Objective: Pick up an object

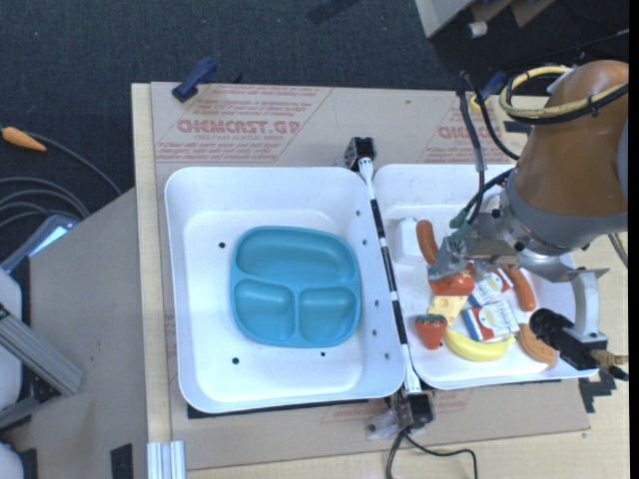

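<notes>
The arm's jaws hang low in the right bin, right over the pile of toy food, and I cannot tell from this angle whether they are open, closed or gripping anything, since the wrist hides most of them. The nearest candidate is the red piece, perhaps a tomato or pepper, lying directly under the tip, touching or nearly so. It looks like hollow plastic: light, stiff, smooth and likely slippery, so a pinch across its rounded middle seems the safest hold, and a glancing grip may squirt it sideways. Around it, the same bin holds a sausage lying along the left wall, a strawberry near the front left corner, a banana curved along the front, a small carton with blue and red print resting just above the banana, a second sausage to the right, and a brown bread-like piece at the front right. These sit crowded, several touching, so a neighbour could be nudged or caught along with the target. The left bin holds just a blue tray with three compartments, lying flat in its middle, nothing in them. Both bins rest side by side on the cardboard-covered surface.
</notes>
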`<state>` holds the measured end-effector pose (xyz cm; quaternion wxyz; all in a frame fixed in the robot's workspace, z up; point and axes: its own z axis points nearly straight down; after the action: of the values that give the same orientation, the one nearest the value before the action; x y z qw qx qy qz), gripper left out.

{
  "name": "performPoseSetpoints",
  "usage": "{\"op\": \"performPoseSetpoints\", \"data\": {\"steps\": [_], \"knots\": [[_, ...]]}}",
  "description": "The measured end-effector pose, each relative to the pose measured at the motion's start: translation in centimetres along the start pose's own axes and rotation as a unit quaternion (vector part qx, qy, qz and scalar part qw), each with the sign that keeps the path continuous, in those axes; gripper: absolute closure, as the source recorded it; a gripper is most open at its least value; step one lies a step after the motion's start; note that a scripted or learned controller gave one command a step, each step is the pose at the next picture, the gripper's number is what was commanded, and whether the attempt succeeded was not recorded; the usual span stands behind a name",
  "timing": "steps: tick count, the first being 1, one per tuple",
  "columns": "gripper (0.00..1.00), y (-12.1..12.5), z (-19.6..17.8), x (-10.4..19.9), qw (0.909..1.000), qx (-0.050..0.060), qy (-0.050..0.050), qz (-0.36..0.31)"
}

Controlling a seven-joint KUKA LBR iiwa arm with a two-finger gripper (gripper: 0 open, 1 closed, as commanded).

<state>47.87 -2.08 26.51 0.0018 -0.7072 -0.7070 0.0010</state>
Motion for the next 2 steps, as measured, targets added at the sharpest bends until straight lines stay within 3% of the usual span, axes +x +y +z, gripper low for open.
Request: {"op": "performPoseSetpoints", "data": {"steps": [2], "knots": [[1.00, 0.0, 0.2, 2.6, 1.0000, 0.000, 0.000, 0.000]]}}
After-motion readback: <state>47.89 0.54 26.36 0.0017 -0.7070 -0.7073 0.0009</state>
